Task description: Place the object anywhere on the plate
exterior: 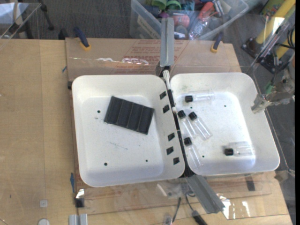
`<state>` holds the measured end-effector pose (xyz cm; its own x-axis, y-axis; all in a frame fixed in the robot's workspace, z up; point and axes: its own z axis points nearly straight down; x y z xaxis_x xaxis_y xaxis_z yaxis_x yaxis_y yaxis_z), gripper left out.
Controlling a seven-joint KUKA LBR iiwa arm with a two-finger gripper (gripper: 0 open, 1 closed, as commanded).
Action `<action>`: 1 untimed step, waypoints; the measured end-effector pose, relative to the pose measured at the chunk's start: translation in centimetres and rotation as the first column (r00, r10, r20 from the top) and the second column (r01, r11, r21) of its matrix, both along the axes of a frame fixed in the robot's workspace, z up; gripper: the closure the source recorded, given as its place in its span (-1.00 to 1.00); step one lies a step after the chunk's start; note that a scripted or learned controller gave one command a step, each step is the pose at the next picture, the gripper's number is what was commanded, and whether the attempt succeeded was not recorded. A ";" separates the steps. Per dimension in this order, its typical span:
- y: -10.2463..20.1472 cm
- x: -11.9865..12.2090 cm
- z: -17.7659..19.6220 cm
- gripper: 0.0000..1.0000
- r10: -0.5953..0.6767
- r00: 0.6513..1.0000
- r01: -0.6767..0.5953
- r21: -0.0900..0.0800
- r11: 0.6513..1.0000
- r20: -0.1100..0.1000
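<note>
- Nearest vial [238,149] is lying in the right bin [269,162], 4 others [200,127] near the divider.
- It is being judged light, slick and fragile, best gripped mid-tube.
- Plate [129,115] is lying in the left bin [82,170].
- Gripper [264,103] is hanging by the right bin's rim; its state cannot be told.

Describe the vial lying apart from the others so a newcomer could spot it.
Look in the right bin. Most clear vials cluster near the divider on its left side. The lone vial lies near the bin's lower right corner, black cap pointing left.
</note>
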<state>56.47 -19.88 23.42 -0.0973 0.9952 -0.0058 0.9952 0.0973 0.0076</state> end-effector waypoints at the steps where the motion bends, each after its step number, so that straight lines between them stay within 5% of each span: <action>1: 0.0 0.0 0.0 -1.00 0.000 1.000 0.000 0.000 1.000 0.000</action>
